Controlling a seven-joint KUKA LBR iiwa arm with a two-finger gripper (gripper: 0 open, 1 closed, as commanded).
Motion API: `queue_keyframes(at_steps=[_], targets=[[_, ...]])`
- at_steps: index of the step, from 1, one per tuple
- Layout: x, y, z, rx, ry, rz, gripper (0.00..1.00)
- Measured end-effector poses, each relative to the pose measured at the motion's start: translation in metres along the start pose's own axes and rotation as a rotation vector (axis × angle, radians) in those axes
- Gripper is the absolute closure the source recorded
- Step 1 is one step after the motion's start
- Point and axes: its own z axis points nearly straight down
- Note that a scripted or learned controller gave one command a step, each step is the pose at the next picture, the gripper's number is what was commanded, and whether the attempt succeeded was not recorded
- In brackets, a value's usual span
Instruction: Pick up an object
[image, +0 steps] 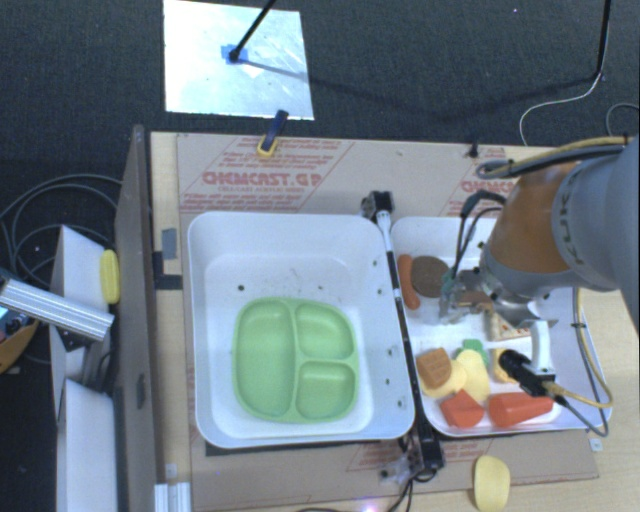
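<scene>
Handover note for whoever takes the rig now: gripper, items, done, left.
Gripper: low inside the right bin, near the brown round item and the sausage; nothing seen held.
Other items lie at the bin's front: waffle piece, yellow pieces, two red pieces.
Left bin holds a green divided tray.
Done: approach. Left: grasp and lift.

Bench (300, 165) with two bins (290, 250)

You have two white bins: the left bin (215, 300) and right bin (425, 232) look like smooth, slightly glossy plastic. The green divided tray (296, 358) looks matt plastic. The tabletop (300, 170) looks like printed cardboard, matt. The far sheet (238, 60) looks shiny, foil-like.
</scene>
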Motion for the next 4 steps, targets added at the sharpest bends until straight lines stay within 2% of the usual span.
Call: queue_keyframes(at_steps=[1, 2, 3, 4], targets=[[0.0, 0.0, 0.0, 0.001, 0.0, 0.0, 0.0], [-0.011, 0.092, 0.016, 0.015, -0.006, -0.008, 0.0], [-0.01, 0.092, 0.004, 0.002, -0.005, -0.004, 1.0], [0.002, 0.055, -0.091, -0.006, 0.0, -0.001, 1.0]])
